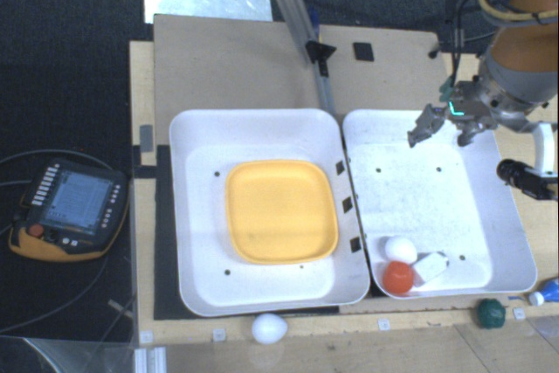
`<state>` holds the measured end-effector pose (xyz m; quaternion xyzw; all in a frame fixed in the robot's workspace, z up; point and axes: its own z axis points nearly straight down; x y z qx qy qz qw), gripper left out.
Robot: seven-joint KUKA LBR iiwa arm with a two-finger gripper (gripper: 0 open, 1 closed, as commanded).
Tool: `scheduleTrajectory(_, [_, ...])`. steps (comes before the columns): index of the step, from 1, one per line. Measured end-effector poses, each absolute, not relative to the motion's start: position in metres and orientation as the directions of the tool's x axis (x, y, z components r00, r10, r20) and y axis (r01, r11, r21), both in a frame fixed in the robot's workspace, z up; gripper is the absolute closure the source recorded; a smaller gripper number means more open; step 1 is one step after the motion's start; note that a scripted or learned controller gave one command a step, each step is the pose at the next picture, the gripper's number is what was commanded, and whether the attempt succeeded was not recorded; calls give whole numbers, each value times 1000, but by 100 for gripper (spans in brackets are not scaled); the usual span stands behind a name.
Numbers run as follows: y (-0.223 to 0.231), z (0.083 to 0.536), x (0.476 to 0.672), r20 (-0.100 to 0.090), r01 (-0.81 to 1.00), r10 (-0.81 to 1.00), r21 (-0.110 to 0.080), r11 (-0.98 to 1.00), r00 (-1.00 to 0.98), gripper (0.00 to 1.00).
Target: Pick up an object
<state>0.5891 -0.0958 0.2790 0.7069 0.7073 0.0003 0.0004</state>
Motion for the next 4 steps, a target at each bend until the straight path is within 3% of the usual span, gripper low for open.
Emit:
scheduleTrajectory(1, [-96, 279, 589, 0, 1000, 1000, 1, 1, -1, 0])
scheduleTrajectory(4, [-97, 152, 582, 0, 1000, 1000, -3, 0, 0, 0])
